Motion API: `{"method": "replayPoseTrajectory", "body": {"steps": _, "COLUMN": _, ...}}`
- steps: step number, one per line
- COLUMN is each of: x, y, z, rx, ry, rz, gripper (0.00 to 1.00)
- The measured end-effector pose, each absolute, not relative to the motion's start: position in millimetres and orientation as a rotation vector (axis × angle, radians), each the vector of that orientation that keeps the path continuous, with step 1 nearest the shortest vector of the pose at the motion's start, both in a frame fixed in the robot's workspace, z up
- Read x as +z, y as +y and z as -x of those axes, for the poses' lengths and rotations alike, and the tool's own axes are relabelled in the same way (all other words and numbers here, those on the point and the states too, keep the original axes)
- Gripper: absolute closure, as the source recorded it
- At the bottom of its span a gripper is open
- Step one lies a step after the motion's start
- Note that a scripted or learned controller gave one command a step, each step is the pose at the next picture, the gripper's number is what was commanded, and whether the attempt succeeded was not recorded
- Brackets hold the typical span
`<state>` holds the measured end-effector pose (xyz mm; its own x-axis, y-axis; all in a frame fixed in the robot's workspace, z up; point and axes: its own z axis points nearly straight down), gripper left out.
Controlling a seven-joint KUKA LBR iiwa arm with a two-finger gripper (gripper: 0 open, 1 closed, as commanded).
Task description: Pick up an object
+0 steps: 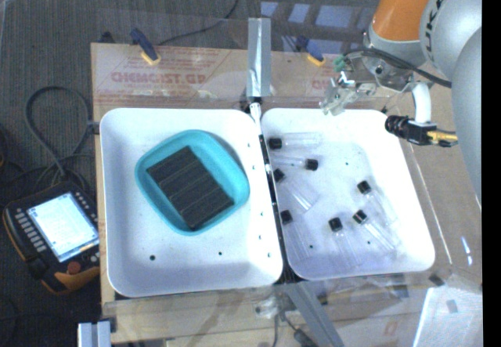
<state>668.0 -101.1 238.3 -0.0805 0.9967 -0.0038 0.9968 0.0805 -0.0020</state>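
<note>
From my remote station, the overhead camera view shows the grey arm point(450, 20) with its orange band reaching in from the right, its pincer point(338, 95) hanging above the far rim of the right bin point(419, 251). I cannot tell how far the pincer is open, and I see nothing held in it.

Below and nearer the camera than the pincer, clear vials with black caps lie scattered on the right bin's floor. The closest to the pincer is a vial point(291, 141) down and to its left, near the bin's far-left corner, with a second vial point(301, 161) just beyond it toward the camera. Farther down from the pincer, a capped vial point(372, 195) lies toward the bin's right side, and two more point(335, 223) point(358, 217) lie near each other close to the near wall. All lie well apart from the pincer.

Well to the pincer's left and lower in the view sits the left bin point(117, 259), holding a teal bowl point(153, 161) with a dark ridged block point(190, 187) lying inside it. Far left of the pincer, off the bench, a handheld pendant point(55, 228) with a lit screen rests on the floor.
</note>
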Motion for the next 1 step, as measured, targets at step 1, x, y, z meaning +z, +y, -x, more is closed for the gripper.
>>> {"method": "replayPoseTrajectory", "body": {"steps": 1, "x": 238.6, "y": -100.9, "z": -668.1, "rx": -0.006, "ry": 2.308, "rz": -2.129, "gripper": 0.00}}
